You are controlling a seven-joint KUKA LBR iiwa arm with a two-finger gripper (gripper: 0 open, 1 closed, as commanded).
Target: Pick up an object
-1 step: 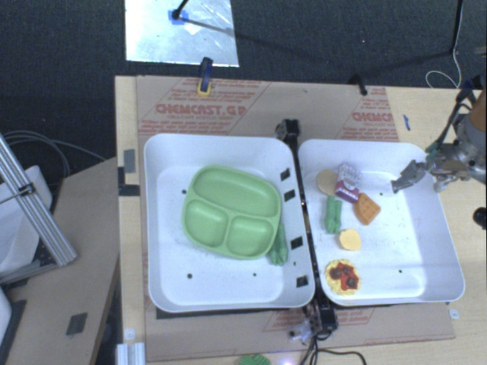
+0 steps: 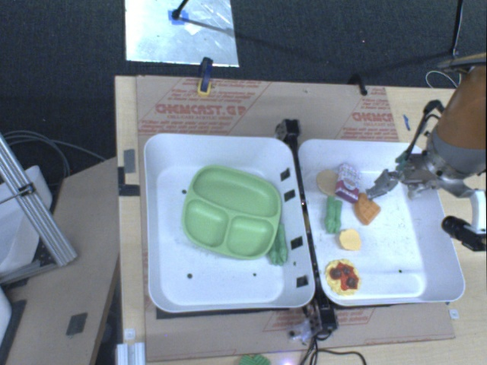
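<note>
On the left, a white bin (image 2: 163, 226) held a green divided tray (image 2: 230, 211), lying flat and a little askew, with a small green piece (image 2: 278, 247) tucked against its lower right corner, near the bin's right wall.

Across the black clips that joined the two bins, the right-hand bin (image 2: 426, 272) carried the small things. Near its upper left lay a tan round piece (image 2: 327, 181) with a purple and white packet (image 2: 348, 182) just beside it, touching or overlapping. Below them a green stick-shaped toy (image 2: 333, 215) lay roughly upright along the bin's left side. An orange wedge (image 2: 367, 209) sat just right of the packet, a yellow round piece (image 2: 349, 239) below it, and a little pizza-like disc (image 2: 343, 275) with red topping near the front edge.

The gripper (image 2: 383, 184) reached in from the right, its tip low over the bin, just above and right of the orange wedge. From where I stood I could not tell how its fingers were set.
</note>
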